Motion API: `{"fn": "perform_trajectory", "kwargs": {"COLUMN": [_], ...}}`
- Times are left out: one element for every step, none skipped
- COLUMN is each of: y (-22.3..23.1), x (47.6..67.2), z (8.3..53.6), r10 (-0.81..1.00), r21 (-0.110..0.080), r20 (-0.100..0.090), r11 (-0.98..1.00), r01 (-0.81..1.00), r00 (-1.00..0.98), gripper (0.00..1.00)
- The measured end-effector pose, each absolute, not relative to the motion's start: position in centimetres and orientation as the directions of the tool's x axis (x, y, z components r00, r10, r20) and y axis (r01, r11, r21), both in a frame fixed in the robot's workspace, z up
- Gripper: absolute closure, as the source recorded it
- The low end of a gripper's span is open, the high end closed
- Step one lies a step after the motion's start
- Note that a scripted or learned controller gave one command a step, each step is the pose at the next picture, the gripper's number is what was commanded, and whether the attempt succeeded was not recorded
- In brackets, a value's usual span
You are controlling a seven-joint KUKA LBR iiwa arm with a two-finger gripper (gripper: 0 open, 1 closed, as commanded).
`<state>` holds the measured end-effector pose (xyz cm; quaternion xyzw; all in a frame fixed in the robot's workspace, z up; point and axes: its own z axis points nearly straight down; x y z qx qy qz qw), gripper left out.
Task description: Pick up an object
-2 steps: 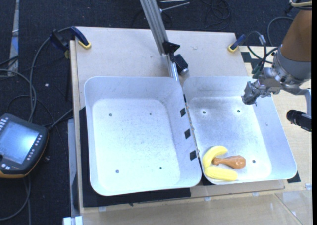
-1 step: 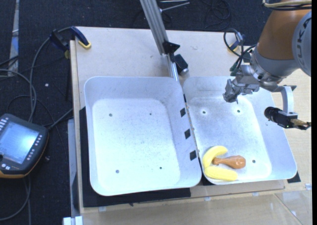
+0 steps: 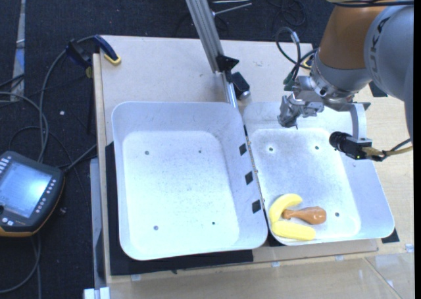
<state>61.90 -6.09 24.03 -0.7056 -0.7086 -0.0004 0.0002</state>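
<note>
So here's what you've got: the gripper [image 3: 290, 115] is hanging over the far edge of the right bin [image 3: 368, 192], up near its back rim. From this angle you can't tell how its business end is set, and nothing shows in its grip.

The stuff you want is well away from it, down toward the camera in the near corner of that same bin. There's a yellow banana [image 3: 288, 215] curled around, and a brown chicken drumstick toy [image 3: 308, 215] lying right against it, touching, with the knobby end pointing away from the banana. Both sit close to the bin's near rim and just beside the wall it shares with the left bin [image 3: 174, 179].

Things around the gripper: just to its camera-left is a slanted aluminium rail [image 3: 205, 18] with a black clamp [image 3: 227, 64] on it, coming down to the bench [image 3: 158, 70] where the two bins meet. A black cylindrical part [image 3: 347, 143] with a cable sticks out from the wrist on the other side, hanging over the bin. Between the gripper and the toys there's only bare bin floor.

Way off past the left bin, a teach pendant [image 3: 26, 192] lies on the floor.
</note>
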Motion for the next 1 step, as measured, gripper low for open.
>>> {"fn": "perform_trajectory", "kwargs": {"y": [-1.43], "x": [63.78], "z": [24.69], "r10": [1.000], "r21": [0.001], "r20": [0.001], "r11": [0.004], "r01": [1.000], "r00": [-0.004], "gripper": [1.00]}}
